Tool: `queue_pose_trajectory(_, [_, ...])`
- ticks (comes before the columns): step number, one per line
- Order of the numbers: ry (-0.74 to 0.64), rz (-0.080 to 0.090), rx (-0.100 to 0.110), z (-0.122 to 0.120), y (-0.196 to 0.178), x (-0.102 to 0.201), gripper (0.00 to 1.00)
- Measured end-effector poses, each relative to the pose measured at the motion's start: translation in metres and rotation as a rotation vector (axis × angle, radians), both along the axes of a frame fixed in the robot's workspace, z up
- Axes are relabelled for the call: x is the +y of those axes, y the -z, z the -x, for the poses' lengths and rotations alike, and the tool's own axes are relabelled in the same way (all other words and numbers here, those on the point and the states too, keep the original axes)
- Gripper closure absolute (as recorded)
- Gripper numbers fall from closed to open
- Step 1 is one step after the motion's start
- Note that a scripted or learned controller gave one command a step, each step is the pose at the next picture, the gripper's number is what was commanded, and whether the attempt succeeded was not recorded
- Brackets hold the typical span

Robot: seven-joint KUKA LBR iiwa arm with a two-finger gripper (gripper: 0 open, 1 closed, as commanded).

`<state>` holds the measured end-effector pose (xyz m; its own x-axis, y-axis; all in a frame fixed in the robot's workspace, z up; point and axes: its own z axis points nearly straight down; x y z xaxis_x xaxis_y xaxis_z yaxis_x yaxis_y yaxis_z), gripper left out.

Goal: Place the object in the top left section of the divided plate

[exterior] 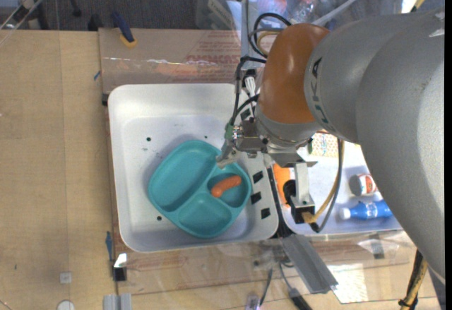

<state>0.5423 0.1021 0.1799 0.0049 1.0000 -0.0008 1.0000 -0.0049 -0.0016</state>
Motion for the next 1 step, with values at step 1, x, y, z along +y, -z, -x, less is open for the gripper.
queue_pose_trajectory(1, [-0.032,0.000,0.000,0.0362,-0.0742,-0.0060,0.00])
